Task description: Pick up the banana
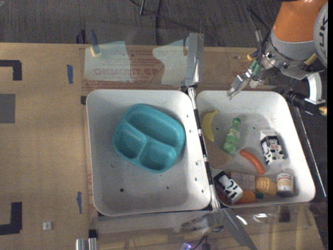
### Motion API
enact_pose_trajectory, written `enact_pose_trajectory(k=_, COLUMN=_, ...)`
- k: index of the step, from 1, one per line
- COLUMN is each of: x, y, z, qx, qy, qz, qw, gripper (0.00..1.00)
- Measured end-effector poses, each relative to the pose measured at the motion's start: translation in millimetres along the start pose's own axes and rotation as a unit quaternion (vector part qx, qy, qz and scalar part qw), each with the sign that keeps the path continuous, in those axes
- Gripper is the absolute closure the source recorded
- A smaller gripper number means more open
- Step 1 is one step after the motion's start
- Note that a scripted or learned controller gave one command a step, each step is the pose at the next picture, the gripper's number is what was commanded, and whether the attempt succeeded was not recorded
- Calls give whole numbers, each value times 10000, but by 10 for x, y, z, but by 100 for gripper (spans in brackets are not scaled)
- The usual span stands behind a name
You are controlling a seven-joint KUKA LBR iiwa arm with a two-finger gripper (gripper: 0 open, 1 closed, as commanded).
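Note:
The banana (209,125) is yellow and lies in the right bin (291,113), close against its left wall near the far end. My gripper (232,91) hangs over the bin's far rim, up and to the right of the banana and well apart from it. It points down and to the left. Nothing shows in its grasp.
The right bin also holds a green bottle (232,135) just right of the banana, an orange carrot (252,161), two cow-patterned cartons (271,147) (228,185), a small can (284,183) and a yellow-orange item (265,185). A teal divided plate (150,137) lies in the left bin (104,181).

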State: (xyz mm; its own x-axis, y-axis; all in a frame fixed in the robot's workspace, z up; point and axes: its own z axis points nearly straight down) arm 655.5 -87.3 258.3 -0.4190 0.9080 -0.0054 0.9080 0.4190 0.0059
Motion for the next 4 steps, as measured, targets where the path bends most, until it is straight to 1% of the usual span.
enact_pose_trajectory(k=1, x=12, y=24, z=-114, qx=-25, qy=-25, qz=-24, qw=10000, gripper=100)
enact_pose_trajectory(k=2, x=-70, y=108, z=-953, qx=12, qy=1, qz=2056, qw=9786, gripper=100)
enact_pose_trajectory(k=3, x=318, y=291, z=-1335, qx=1, qy=1, qz=1040, qw=9946, gripper=100)
enact_pose_trajectory(k=4, x=747, y=490, z=-1475, qx=-9, qy=2, qz=-534, qw=9986, gripper=100)
